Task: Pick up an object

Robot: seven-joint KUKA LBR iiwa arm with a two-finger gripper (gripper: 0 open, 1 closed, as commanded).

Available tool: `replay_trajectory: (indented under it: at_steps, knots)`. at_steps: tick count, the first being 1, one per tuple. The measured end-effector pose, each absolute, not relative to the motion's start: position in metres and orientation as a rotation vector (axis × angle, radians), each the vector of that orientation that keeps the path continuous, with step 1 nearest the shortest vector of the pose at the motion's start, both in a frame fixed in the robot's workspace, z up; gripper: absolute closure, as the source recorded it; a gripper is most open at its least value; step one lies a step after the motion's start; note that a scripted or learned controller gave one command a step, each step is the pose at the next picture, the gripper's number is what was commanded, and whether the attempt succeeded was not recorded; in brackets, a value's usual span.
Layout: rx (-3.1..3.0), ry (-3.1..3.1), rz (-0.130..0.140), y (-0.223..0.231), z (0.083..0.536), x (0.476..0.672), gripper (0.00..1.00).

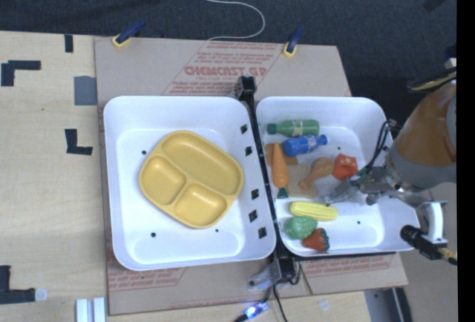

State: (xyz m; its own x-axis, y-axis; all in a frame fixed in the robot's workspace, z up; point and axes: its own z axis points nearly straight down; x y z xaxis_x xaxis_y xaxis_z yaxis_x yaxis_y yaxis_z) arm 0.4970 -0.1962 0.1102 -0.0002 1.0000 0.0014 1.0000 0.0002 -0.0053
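Reaching in from the right over the right-hand bin (367,111), gripper (347,191) hovering low among the toy food; finger state not discernible from this angle. Sitting nearest, the corn cob (313,211), just below-left of the tip, long axis running roughly left to right. Lying close on the upper left, the drumstick (318,171) and red piece (345,166). Probably calling for a short drop toward the cob

"CHEMCAST GP" on cardboard sheet (215,64)
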Motion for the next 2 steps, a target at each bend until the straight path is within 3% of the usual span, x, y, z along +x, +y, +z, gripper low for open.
replay_trajectory:
  at_steps: [1,2]
  knots:
    - [-2.220,-2.222,0.003,-0.196,0.083,0.497,0.00]
    - [-2.221,-2.224,0.002,-0.196,0.095,0.497,1.00]
